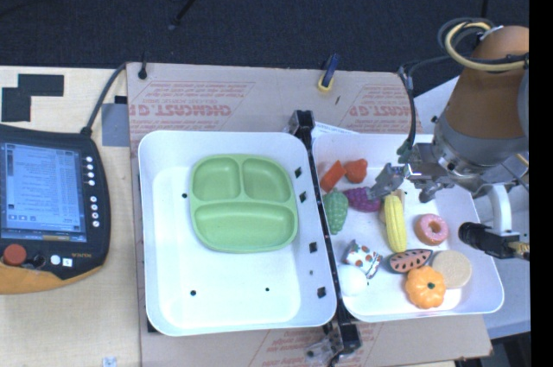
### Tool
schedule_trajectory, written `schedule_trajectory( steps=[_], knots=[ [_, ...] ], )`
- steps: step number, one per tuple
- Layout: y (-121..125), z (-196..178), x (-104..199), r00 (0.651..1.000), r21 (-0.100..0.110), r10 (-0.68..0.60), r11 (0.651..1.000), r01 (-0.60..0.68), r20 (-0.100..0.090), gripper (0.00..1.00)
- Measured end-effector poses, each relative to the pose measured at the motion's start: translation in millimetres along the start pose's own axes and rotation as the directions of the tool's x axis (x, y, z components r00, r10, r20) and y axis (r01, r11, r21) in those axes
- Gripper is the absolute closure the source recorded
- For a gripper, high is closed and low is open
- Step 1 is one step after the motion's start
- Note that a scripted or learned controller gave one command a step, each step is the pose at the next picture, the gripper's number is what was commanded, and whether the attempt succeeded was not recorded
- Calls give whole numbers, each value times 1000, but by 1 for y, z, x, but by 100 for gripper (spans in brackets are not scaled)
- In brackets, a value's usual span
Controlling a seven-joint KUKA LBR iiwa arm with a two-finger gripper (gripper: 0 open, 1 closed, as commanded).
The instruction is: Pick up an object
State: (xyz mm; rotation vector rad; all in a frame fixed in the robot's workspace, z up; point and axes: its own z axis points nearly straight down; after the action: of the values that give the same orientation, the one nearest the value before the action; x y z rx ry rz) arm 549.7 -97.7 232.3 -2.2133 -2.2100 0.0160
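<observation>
Right bin (484, 300): pincer (390, 180) (whether open or closed cannot be told) just above corn cob (395, 221), with purple grapes (364, 200) left of the cob and pink doughnut (431, 229) right.

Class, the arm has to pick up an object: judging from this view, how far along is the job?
Done: the gripper is over the right bin, beside the corn cob and purple grapes. In hand: nothing visibly lifted; the donut and pumpkin lie in the bin. Left: grasp one object and raise it.
</observation>
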Motion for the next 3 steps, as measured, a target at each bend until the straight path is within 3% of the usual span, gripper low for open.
schedule_trajectory(
  steps=[1,3],
  knots=[
    [2,-7,0,1000,-12,-2,1000,2,1,0],
    [-2,106,-4,1000,-10,-2,1000,2,1,0]
  ],
)
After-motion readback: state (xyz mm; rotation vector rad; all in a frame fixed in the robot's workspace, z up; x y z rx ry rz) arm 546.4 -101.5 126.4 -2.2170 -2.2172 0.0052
